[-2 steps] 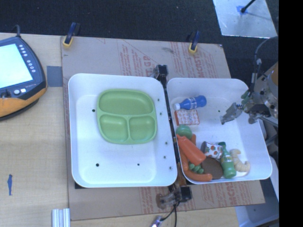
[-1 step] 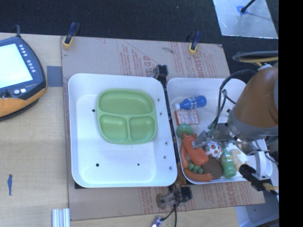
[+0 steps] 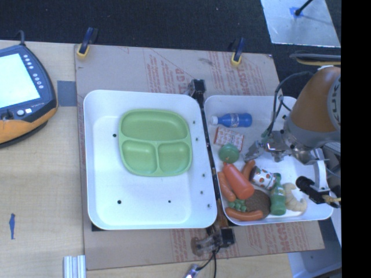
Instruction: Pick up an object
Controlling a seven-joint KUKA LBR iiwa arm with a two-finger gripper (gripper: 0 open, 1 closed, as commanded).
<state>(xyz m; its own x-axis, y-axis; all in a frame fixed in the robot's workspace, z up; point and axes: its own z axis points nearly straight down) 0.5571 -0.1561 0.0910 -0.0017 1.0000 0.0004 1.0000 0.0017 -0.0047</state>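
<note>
The right bin (image 3: 255, 102) holds a pile of toy food. A blue bottle (image 3: 232, 120) lies at its back, with a red-and-white packet (image 3: 228, 136) and a green round piece (image 3: 229, 153) in front of it. Nearer the front lie a red carrot-like piece (image 3: 237, 180), a brown patty (image 3: 258, 202), a sausage (image 3: 243, 215), a white spotted toy (image 3: 265, 179) and a small green bottle (image 3: 277, 200). My gripper (image 3: 259, 149) hangs low over the middle of this bin, just right of the green round piece and above the spotted toy. Nothing is visibly held.
The left bin (image 3: 101, 172) holds a green divided plate (image 3: 155, 142). A tablet-like controller (image 3: 23, 91) lies at the far left of the bench. Clamps (image 3: 85, 44) pin the cardboard sheet at the back. The arm's orange band (image 3: 316, 100) looms over the right bin's right side.
</note>
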